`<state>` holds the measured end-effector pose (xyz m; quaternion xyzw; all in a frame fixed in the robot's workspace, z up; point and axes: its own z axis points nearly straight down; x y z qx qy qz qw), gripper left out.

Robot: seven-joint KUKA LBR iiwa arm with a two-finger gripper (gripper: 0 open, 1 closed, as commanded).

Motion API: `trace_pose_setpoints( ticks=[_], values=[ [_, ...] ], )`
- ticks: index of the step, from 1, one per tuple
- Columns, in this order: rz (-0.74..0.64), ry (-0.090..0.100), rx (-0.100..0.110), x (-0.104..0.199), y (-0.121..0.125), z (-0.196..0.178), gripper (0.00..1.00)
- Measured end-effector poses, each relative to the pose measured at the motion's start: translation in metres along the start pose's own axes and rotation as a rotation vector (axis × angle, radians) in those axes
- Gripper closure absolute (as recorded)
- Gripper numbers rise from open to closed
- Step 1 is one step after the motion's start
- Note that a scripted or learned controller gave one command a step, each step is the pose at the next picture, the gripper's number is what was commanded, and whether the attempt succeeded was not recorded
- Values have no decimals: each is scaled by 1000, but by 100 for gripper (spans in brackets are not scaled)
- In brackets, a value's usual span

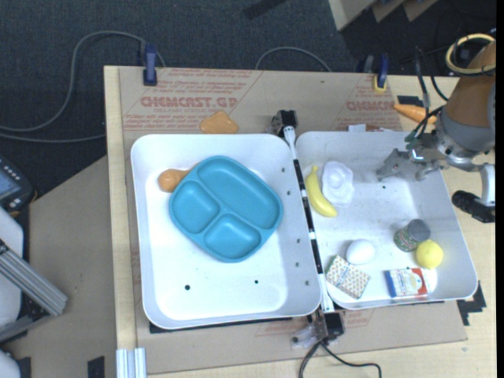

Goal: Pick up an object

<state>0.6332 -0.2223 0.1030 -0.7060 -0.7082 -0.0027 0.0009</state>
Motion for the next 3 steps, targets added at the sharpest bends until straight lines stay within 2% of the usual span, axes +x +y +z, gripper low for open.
trace_pose_setpoints(
  ticks=[1,2,3],
  values=[
    [-1,16,20,7,34,18,0],
    [-3,-2,2,3,35,7,100],
    [-5,8,8,7,35,8,0]
  ],
)
